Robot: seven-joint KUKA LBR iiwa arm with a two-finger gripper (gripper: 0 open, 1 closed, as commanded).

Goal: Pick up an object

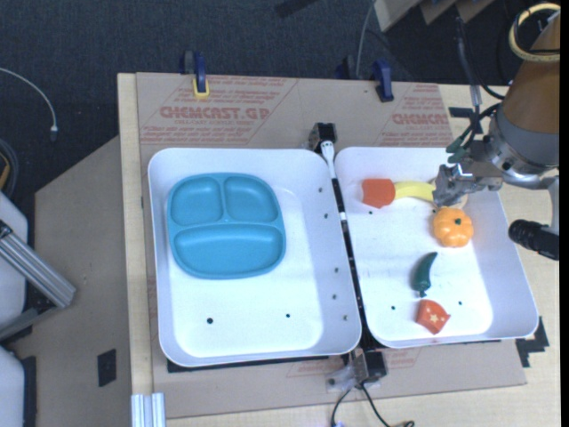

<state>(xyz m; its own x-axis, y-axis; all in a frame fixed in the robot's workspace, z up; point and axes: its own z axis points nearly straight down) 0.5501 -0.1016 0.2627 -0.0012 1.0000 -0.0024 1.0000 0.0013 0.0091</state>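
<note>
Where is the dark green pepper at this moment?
The dark green pepper lies in the right bin, below the orange pumpkin and just above the small red piece near the front edge.

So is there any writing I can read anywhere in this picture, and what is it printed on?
"CHEMCAST G.P": red print on the brown protective sheet behind the left bin.
"CHEMCAST": the same red print repeated behind the right bin, partly cut off by the arm; the last letters are unclear.
Smaller red lines beneath both: too blurred to read.
No writing shows on the blue divided plate.
</note>
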